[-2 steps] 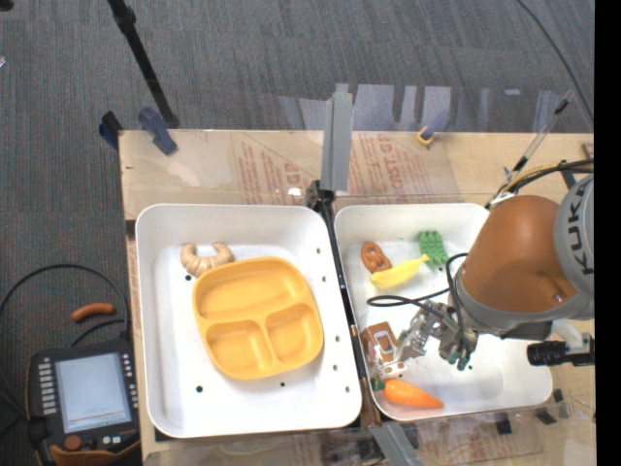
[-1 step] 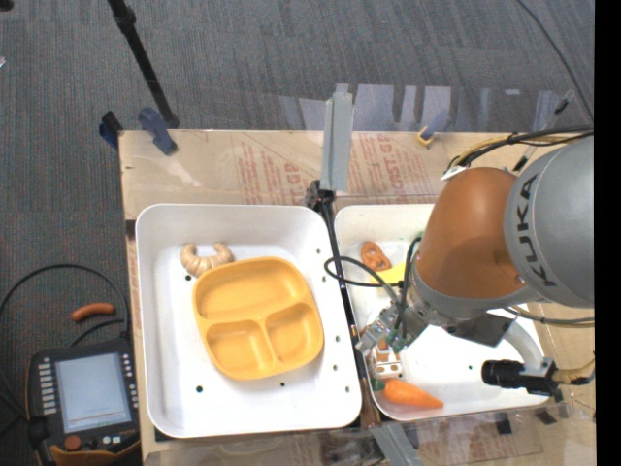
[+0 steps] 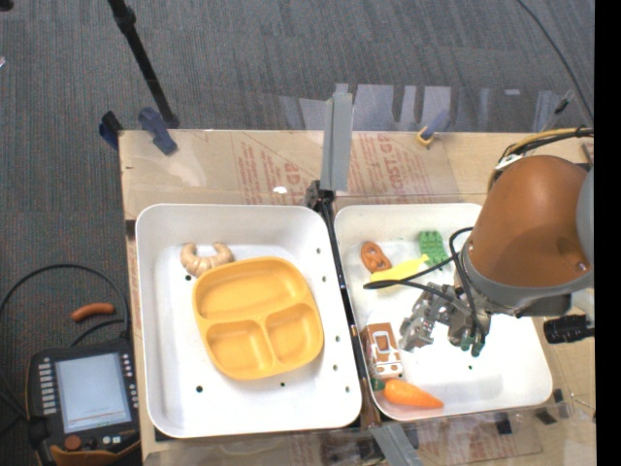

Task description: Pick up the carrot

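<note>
The carrot [image 3: 412, 394] is orange with a green stub and lies along the front wall of the right bin [image 3: 514, 382], near its front left corner. My gripper [image 3: 444, 336] hangs over the middle of that bin, up and to the right of the carrot and apart from it. Its fingers are spread open, with bare bin floor showing between them. The orange wrist band and grey arm cover the bin's right side.
A brown and white toy block [image 3: 381, 349] sits just above the carrot. An orange pretzel shape [image 3: 375, 255], a yellow piece [image 3: 396, 273] and a green piece [image 3: 432, 246] lie at the bin's back. The left bin [image 3: 160, 357] holds a yellow divided plate [image 3: 257, 316] and a beige pastry [image 3: 206, 255].
</note>
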Available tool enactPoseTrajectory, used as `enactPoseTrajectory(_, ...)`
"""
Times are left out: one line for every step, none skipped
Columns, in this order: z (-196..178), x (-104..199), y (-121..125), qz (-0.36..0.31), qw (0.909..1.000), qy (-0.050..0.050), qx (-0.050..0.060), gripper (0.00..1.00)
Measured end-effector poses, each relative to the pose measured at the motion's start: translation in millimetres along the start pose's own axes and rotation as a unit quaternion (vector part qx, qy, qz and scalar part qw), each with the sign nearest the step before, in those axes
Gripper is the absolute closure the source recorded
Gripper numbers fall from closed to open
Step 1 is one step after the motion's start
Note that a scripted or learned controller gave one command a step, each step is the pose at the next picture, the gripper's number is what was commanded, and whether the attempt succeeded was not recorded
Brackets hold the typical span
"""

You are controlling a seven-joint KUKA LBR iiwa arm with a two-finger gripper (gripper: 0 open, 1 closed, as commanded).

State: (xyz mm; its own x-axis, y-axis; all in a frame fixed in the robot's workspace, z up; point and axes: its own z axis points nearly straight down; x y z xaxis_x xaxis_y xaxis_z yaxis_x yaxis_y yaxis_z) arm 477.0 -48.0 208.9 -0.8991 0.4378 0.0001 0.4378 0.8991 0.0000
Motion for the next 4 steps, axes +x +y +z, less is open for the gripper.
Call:
enactPoseTrajectory(24.2, -13.8, 17.6, 0.168, 0.9859, 0.001, 0.001, 1.00)
enactPoseTrajectory(6.1, -25.6, -28.7, 0.041, 0.9992, -0.001, 0.000, 1.00)
enactPoseTrajectory(90.5, -19.1, -35.5, -0.295, 0.9556, -0.003, -0.001, 1.00)
enactPoseTrajectory(23.1, -27.3, 74.3, -0.153, 0.9882, 0.000, -0.001, 1.00)
